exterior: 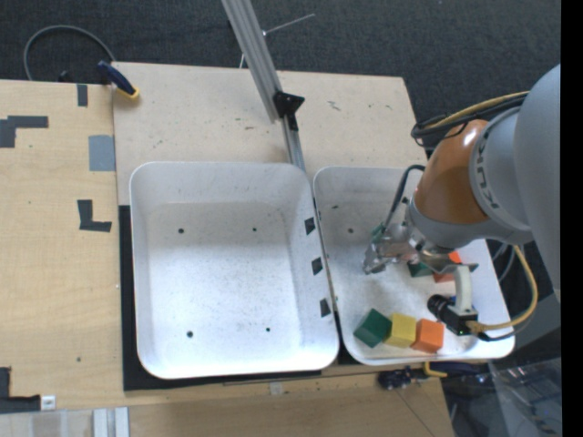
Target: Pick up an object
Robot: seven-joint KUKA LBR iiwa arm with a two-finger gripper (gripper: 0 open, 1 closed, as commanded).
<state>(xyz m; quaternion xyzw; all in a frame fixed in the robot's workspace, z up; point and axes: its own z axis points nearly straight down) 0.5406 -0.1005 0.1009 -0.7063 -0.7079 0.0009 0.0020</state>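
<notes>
Two white bins sit side by side on the worktop (228,107).
Left bin (164,189); right bin (351,194) holds a green block (372,328), yellow block (401,330) and orange block (428,336) in a row near its front edge. Above them hangs the claw (378,258); whether clenched or released, I cannot tell.

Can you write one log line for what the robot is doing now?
gripper over right bin | green block, yellow block, orange block untouched
</notes>
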